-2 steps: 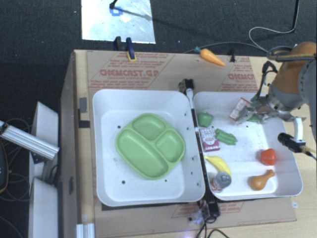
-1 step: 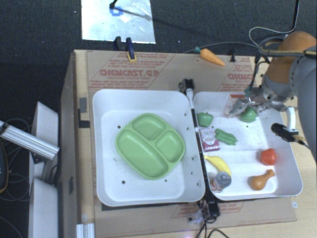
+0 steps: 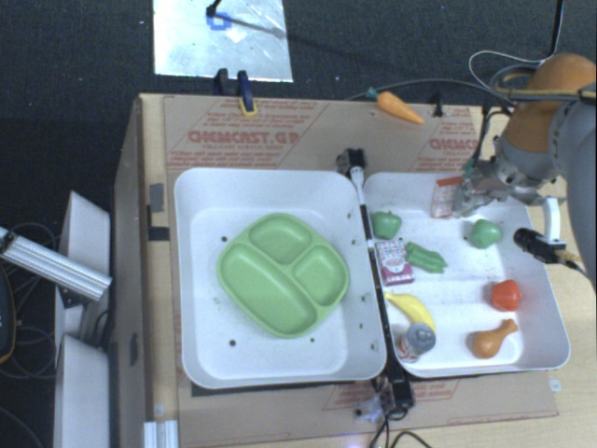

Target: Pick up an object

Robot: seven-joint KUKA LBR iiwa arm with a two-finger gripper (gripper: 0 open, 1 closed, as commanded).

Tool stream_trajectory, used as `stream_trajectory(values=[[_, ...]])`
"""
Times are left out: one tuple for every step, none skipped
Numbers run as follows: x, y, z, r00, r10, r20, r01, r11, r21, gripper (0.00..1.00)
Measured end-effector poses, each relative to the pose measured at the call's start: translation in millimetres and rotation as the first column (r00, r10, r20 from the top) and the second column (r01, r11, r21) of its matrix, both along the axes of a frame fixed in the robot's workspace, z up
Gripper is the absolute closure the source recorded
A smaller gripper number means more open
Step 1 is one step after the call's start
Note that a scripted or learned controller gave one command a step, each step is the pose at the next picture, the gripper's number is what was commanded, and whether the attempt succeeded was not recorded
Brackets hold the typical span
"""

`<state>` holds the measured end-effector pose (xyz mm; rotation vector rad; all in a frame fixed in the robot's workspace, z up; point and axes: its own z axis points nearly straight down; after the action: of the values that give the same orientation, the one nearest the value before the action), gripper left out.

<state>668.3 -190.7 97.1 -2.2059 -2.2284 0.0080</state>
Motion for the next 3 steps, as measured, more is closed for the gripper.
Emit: stream_trajectory(values=[[0.0,0.2,-0.2,1.0,0.001,0.0,-0.001,1.0,0.0,0.0],[0.1,-15.6,-9.9,1.0,-0.005,0.001,0.005,1.0,0.002,0.0],[-0.5,-15.9,-11.2,1.0,-0.003,0.0,0.003,1.0,0.0,0.0]])
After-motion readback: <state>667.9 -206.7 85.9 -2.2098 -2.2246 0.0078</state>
